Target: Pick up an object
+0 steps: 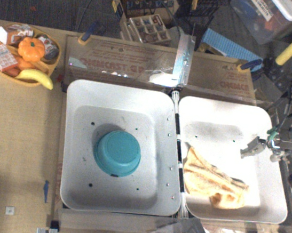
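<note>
Approach phase: your gripper [253, 149] hovers, finger state indiscernible, at two o'clock of the tan cloth [212, 179]; next, descend onto it.

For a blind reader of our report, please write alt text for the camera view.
Seen from above, a grey two-finger gripper hangs over the right white bin, above and to the right of a crumpled tan cloth lying in it. The left white bin holds a round teal plastic bowl, upside down. A basket of toy food sits at the far left.
</note>
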`<state>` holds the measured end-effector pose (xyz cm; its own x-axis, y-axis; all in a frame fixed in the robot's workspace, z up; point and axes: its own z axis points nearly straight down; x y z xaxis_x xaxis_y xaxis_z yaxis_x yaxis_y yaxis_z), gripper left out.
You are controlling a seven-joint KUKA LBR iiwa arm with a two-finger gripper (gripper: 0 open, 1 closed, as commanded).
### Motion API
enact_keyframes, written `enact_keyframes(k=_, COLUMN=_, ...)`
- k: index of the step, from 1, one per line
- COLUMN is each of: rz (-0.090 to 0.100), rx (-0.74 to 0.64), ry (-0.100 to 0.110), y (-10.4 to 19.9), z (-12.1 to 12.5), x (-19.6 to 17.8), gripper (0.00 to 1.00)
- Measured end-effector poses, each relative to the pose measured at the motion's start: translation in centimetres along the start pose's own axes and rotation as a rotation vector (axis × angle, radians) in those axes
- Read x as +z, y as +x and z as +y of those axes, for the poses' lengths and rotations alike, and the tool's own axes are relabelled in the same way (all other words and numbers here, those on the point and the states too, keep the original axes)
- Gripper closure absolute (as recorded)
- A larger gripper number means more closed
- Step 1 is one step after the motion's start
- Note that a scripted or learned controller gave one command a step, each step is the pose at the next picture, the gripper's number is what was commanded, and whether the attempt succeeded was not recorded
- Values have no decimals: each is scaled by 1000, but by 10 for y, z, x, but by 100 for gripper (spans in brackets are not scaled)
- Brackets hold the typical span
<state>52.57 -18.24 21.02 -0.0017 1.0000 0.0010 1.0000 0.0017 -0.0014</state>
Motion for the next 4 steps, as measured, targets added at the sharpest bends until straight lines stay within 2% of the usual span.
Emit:
enact_keyframes(k=1, rz=-1, rx=7, ry=0, y=10, z=24, x=93, gripper=0)
enact_keyframes(k=2, rz=-3, rx=-57, ry=-6, y=4, z=27, x=73, gripper=0)
enact_keyframes(k=3, rz=0, rx=-162, ry=-1, y=46, z=-26, x=92, gripper=0)
enact_keyframes(k=4, rz=-10, rx=-342, ry=-19, y=68, z=-41, x=118, gripper=0)
